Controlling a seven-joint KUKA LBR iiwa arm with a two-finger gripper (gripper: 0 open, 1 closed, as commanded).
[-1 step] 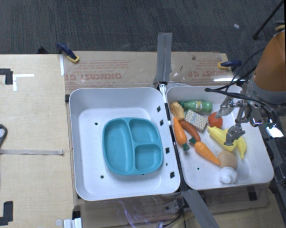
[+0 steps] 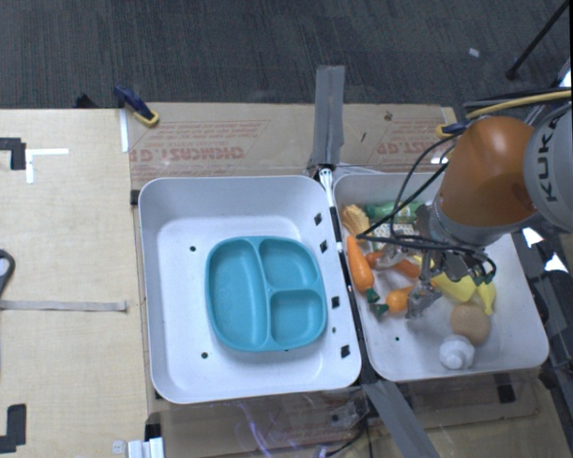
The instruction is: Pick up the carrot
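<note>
The carrot (image 2: 360, 267), long and orange, lies along the left wall of the right bin (image 2: 516, 351), just below a yellow corn cob (image 2: 355, 217). My gripper (image 2: 420, 298) hangs low in the middle of that bin, under the grey arm and its orange band. It is to the right of the carrot and apart from it. Right at its tip sits a small orange piece with a green end (image 2: 397, 301). The wrist and cables hide what lies under them.
A yellow banana-like toy (image 2: 465, 288), a tan rounded item (image 2: 471, 322) and a white object (image 2: 455, 353) lie to the gripper's right and front. A green item (image 2: 389, 210) is at the back. The left bin (image 2: 167, 303) holds a teal divided plate (image 2: 266, 293).
</note>
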